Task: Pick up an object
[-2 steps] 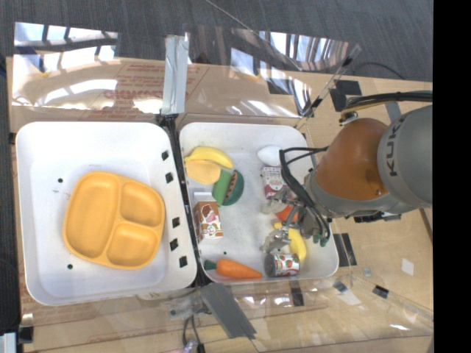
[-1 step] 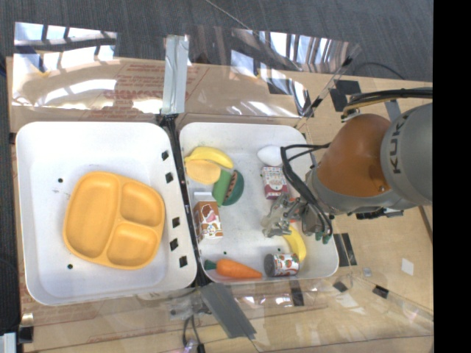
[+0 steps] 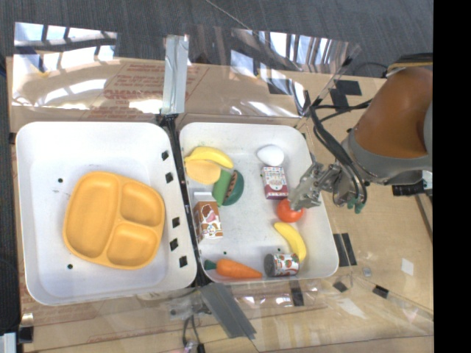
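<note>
Gripper (image 3: 304, 195) hangs over the red tomato (image 3: 289, 212) at right bin's (image 3: 246, 129) right wall; finger state unreadable, nothing visibly held. Descend centred; avoid wall and small banana (image 3: 291, 240).

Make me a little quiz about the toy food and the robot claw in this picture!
1. True or false: the yellow divided tray lies in the left bin.
2. Which toy is right under the gripper? A) the carrot B) the red tomato C) the white egg
3. Fill in: the small can lies just below a yellow ____.

Key: 1 true. 2 B. 3 banana.
</note>
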Robot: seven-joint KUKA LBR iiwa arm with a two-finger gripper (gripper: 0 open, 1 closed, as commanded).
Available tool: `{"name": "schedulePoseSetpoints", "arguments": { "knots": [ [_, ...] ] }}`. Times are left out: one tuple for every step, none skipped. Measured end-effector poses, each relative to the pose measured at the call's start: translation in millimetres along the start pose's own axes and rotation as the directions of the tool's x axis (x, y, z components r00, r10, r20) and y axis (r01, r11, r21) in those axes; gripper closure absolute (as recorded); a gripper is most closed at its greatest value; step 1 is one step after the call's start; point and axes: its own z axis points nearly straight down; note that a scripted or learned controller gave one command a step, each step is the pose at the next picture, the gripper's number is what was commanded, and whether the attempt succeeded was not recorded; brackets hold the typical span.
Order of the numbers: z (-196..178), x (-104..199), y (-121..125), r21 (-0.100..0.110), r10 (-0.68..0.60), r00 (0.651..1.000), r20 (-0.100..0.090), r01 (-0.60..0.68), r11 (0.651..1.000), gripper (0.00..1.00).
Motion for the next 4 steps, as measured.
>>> {"name": "schedulePoseSetpoints", "arguments": {
  "knots": [
    [54,6,74,0.003,0.216,0.976,-0.016,-0.216,0.976,1.00],
    [-23,-35,119,0.001,0.343,0.939,-0.006,-0.343,0.939,1.00],
    [-30,-71,128,0.004,0.400,0.917,-0.009,-0.400,0.917,1.00],
    [-71,-95,133,0.004,0.470,0.883,-0.007,-0.470,0.883,1.00]
  ]
}}
